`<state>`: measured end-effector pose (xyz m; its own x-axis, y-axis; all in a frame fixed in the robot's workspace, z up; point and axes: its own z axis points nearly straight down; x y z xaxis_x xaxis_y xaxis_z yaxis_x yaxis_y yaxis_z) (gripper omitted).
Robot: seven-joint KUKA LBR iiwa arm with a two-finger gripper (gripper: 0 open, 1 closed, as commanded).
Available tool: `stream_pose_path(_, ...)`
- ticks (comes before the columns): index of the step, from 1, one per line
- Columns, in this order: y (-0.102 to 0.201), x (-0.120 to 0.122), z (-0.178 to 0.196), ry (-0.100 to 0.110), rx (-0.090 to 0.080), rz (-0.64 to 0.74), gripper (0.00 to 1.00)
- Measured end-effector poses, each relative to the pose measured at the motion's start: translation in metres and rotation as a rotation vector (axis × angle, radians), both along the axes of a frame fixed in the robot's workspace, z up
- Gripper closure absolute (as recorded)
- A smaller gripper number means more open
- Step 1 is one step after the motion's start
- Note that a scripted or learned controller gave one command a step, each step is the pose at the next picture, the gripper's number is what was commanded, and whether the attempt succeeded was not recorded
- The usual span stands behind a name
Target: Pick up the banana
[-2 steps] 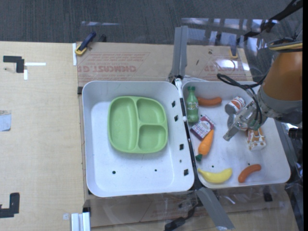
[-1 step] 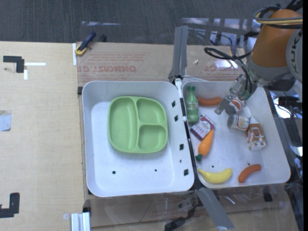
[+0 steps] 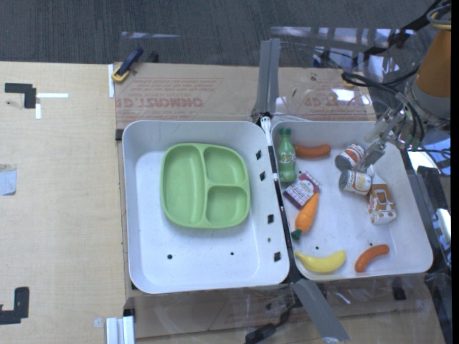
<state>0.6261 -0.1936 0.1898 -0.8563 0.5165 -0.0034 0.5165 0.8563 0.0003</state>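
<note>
Two white bins sit side by side on the surface. The left bin (image 3: 143, 264) holds a green divided plate (image 3: 206, 185). In the right bin (image 3: 416, 213), the banana (image 3: 320, 261) lies near the front edge, between a carrot (image 3: 306, 213) and an orange sausage (image 3: 371, 257). The gripper (image 3: 367, 160) hangs over two cans (image 3: 353, 169) at the bin's far right, well apart from the banana; the fingers' spread cannot be told.

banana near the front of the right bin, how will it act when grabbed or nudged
The banana looks like a smooth, glossy toy, so it may be light, stiff and a bit slippery. It lies flat on its curved side, so a nudge would likely spin or slide it rather than roll it. The bin's front wall is close and could stop it.
</note>
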Motion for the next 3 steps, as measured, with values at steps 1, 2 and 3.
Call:
stream_pose_path(1,-0.029,-0.109,0.051,0.004,0.002,0.09,0.0)
stream_pose_path(2,0.022,-0.147,-0.1,0.004,0.002,-0.025,0.0)
stream_pose_path(3,0.088,-0.143,-0.1,0.006,0.003,0.417,0.0)
